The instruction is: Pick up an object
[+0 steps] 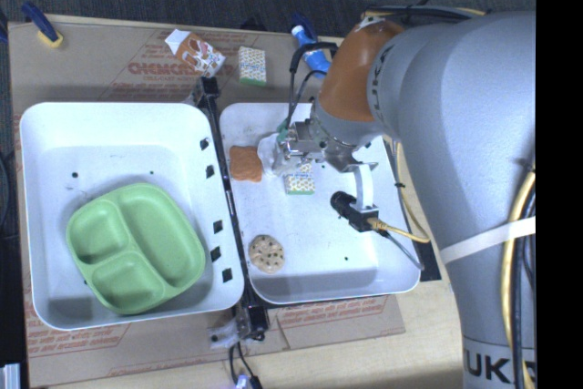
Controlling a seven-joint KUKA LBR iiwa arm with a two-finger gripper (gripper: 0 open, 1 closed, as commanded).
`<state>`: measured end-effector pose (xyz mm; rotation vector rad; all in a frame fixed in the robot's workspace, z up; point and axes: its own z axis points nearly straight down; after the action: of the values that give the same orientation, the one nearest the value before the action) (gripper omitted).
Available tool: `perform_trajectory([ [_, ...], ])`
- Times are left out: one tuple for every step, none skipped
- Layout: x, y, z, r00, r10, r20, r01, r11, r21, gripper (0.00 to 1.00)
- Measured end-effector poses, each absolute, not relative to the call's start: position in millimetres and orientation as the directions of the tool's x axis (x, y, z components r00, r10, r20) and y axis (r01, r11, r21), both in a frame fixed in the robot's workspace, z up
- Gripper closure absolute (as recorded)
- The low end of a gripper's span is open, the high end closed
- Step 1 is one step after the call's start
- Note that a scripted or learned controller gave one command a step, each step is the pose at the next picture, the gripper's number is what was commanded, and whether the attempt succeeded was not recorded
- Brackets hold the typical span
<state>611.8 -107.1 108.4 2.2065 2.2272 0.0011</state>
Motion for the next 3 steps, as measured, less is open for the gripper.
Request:
perform_trajectory([
  [615.4,-106.9,249.5,-0.006,1.0,-0.001,1.0,0.006,0.002,1.0],
  [573.6,-73.2,191.1,-0.008,1.0,0.0,1.0,0.008,-0.004,1.0],
  [573.9,-73.6,191.5,-0.007,1.0,0.0,1.0,0.007,-0.003,0.0],
])
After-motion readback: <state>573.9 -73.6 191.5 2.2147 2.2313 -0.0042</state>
